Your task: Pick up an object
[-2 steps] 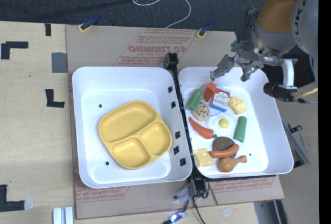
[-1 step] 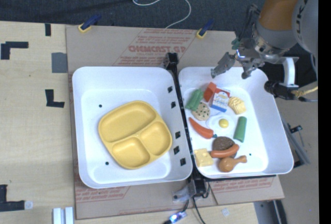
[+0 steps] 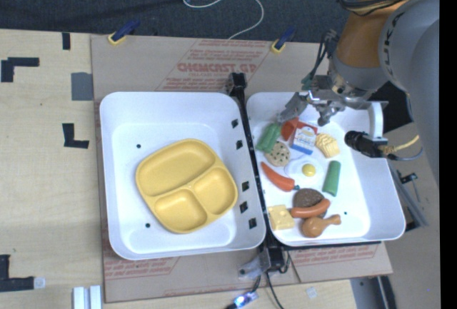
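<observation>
Camera view from above the bench shows two shallow white plastic bins side by side on a cardboard sheet. The left bin (image 3: 118, 129) holds a yellow three-compartment plastic plate (image 3: 186, 185), lying roughly in its middle.

The right bin (image 3: 378, 218) holds a huddle of toy food. A green cucumber-shaped piece (image 3: 332, 178) lies with its long axis nearly up and down the view, leaning slightly right at the top. A red chilli-shaped piece (image 3: 278, 177) runs diagonally, upper left to lower right. A second green piece (image 3: 269, 136) slants from upper right to lower left near the divider, just beside a round tan biscuit (image 3: 279, 153). A small white carton with red and blue print (image 3: 304, 138) sits near the middle top, with a yellow ridged chunk (image 3: 328, 145) to its right. Lower down lie a brown drumstick (image 3: 319, 225), pointing right, and a pale yellow cheese block (image 3: 280, 218).

The grey arm with its orange band (image 3: 364, 22) reaches in from the right. Its two-finger gripper (image 3: 308, 110) hangs over the top of the right bin, fingers spread apart, nothing visible between them, just above the carton.
</observation>
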Motion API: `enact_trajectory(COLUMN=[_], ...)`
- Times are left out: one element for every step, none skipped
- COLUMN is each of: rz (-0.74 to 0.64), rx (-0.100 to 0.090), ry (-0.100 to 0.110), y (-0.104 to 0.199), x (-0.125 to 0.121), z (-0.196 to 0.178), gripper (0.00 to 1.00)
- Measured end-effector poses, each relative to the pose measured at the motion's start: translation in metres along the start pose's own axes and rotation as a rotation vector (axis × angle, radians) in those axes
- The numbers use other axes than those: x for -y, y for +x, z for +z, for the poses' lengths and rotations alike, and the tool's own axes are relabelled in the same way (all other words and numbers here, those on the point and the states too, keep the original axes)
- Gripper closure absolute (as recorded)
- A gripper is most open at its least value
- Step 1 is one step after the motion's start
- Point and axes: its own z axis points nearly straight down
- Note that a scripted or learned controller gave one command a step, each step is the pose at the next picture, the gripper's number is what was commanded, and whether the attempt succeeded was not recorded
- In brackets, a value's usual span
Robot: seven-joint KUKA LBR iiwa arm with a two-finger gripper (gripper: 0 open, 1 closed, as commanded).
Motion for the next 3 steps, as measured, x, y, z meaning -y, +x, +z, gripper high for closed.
enact_trajectory(rz=[0.0,0.001,0.0], rx=[0.001,0.006,0.004], ry=[0.0,-0.014,-0.012], y=[-0.004,-0.006,-0.006], x=[-0.001,-0.003,-0.004], z=[0.049,0.098,0.086], gripper=[0.0,0.0,1.0])
